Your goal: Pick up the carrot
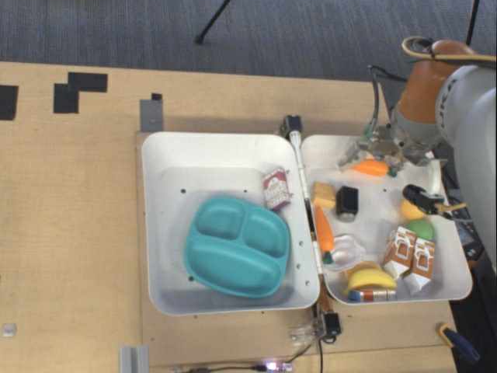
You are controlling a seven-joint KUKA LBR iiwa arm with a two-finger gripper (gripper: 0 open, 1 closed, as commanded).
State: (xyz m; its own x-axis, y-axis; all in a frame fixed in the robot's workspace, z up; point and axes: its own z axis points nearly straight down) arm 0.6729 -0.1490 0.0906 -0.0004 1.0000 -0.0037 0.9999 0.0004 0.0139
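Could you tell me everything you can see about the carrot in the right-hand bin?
The carrot is a slim orange toy, plastic by its look, with a small green tip at its near end. It lies flat on the floor of the right bin, along the bin's left wall, pointing roughly away from the camera. Its far end sits just below a yellow block, and its green end lies against a clear cup. The gripper is apart from it, at the bin's far side.
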